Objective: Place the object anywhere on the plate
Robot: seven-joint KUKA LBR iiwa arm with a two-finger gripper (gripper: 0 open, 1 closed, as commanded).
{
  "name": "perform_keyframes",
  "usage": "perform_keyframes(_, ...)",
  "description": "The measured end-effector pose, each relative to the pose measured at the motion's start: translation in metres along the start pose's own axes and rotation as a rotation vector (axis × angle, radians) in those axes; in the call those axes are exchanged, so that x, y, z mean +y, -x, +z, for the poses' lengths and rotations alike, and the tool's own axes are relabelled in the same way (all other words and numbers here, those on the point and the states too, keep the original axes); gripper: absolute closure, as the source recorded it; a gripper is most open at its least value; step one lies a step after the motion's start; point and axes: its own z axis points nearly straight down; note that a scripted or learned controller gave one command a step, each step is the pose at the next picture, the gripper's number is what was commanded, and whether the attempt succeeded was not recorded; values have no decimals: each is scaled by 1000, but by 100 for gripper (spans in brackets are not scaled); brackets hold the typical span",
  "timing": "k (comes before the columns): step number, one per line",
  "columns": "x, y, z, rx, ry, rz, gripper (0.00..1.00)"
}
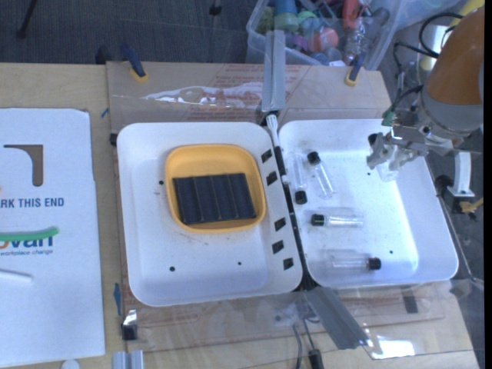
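A yellow plate (211, 154) lies in the left bin (146, 237). A dark ribbed rectangular slab (214, 197) rests flat across the plate's middle. Several clear vials with black caps lie in the right bin (419, 241), among them one vial (336, 221) near the centre and another vial (353, 263) near the front. My gripper (389, 162) hangs over the back right part of the right bin, well right of the plate. It is open, with nothing between its fingers.
A black slotted divider (278, 198) runs between the two bins. A clear tub of colourful objects (330, 14) stands behind the bins. A white printed board (46, 229) lies to the left of the bench.
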Motion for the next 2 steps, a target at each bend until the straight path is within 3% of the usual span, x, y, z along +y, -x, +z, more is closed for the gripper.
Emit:
perform_keyframes(1,37,-16,-69,-3,4,-255,100)
perform_keyframes(2,55,-6,-62,-3,5,-510,100)
